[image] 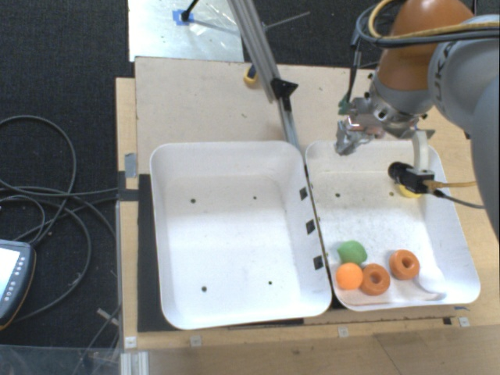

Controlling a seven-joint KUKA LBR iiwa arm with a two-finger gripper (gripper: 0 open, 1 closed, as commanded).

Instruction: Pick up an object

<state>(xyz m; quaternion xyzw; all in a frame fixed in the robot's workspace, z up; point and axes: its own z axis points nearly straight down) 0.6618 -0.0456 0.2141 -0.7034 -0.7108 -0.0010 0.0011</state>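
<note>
My gripper point(349, 143) hangs over the right bin point(453, 233), at about 11 o'clock on its rim, just inside the far edge. Nothing is held in it. Whether it is open or closed I cannot tell from this slant. My arm point(461, 61) comes in from 2 o'clock, with the orange band above the wrist.

The things to pick from all lie well apart from me, toward 6 o'clock, crowded along the near side of the right bin. The green lump point(352, 251) sits around 7 o'clock in that bin. The ball point(348, 276), orange, is just beside the lump at its 6 o'clock, touching it or nearly so. The ring point(375, 279), also orange, lies flat at the ball's 3 o'clock, touching it. The other ring point(404, 264) lies at 2 o'clock from the first, close by; I cannot tell if the two meet. A pale shape point(428, 291) at the other ring's 5 o'clock is too faint against the white to make out.

The left bin point(226, 233) stands at 9 o'clock of the right one, their rims touching along a line of small black tabs point(310, 226). Both rest on the bench point(203, 100). A grey pole point(254, 30) slants in from 12 o'clock and ends where the bins meet.
</note>
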